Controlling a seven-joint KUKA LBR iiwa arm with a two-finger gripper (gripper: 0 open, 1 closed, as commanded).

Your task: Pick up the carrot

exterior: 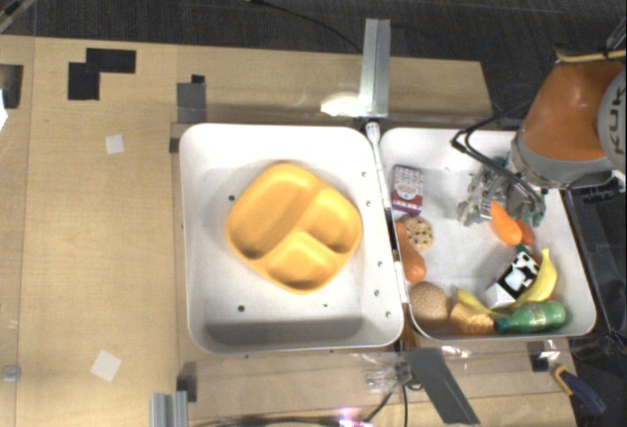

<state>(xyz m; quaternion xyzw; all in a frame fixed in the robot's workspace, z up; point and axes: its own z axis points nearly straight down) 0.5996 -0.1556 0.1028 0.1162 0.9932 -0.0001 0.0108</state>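
- Bench [88, 249]: pale wood top, two shallow white bins side by side near its right end.
- Left bin [206, 317]: holds a yellow divided plate [294, 224], sitting about mid-bin, slightly toward the far edge. Three compartments, all bare.
- Right bin [441, 146]: crowded along its left edge and near edge.
- Arm [573, 117]: grey, orange band above the wrist, reaches in over the right bin's far right corner.
- Gripper [502, 202]: down inside the right bin, right half, nearer the far edge. Metal fingers point toward the bin floor; cannot tell whether they are apart or together.
- Carrot [507, 225]: orange, lies at a slant in the right half of the right bin, directly at the gripper's tips and touching or just beside them. Not clear whether it sits between the fingers.
- Small carton [408, 187] with pink and white print: against the right bin's left edge, far half.
- Cookie [419, 234]: just on the near side of the carton.
- Orange sausage-like piece [413, 263]: along the left edge, partly under the cookie.
- Brown bread roll [428, 300]: near left corner.
- Banana [542, 280]: near right corner, curved, beside a black-and-white box [516, 273].
- Green vegetable [534, 318]: along the near edge, right part.
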